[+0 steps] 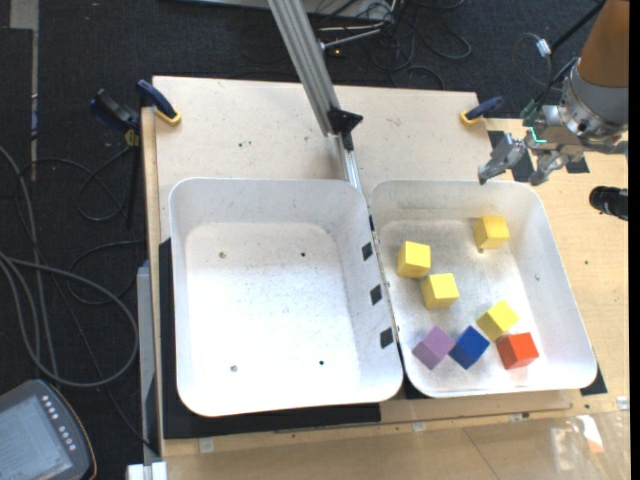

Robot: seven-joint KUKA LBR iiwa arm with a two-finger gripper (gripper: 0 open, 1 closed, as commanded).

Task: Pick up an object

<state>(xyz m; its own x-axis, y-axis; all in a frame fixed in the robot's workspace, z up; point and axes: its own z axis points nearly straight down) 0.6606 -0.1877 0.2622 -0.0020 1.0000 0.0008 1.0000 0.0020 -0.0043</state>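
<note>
The right bin (560, 268) holds several small cubes. A yellow cube (490, 232) lies at its back, two more yellow cubes (414, 259) (440, 289) sit near the middle, and a fourth yellow cube (498, 319) lies toward the front. A purple cube (433, 348), a blue cube (469, 347) and a red cube (517, 350) line the front. My gripper (518, 165) hangs above the bin's back right rim, open, with nothing between its fingers. It is up and right of the back yellow cube.
The left bin (200, 268) stands beside the right one. A slanted metal pole (305, 53) crosses above the bench back. Two clamps (160, 103) (480, 111) grip the bench's back corners. Cables lie on the floor at the left and back.
</note>
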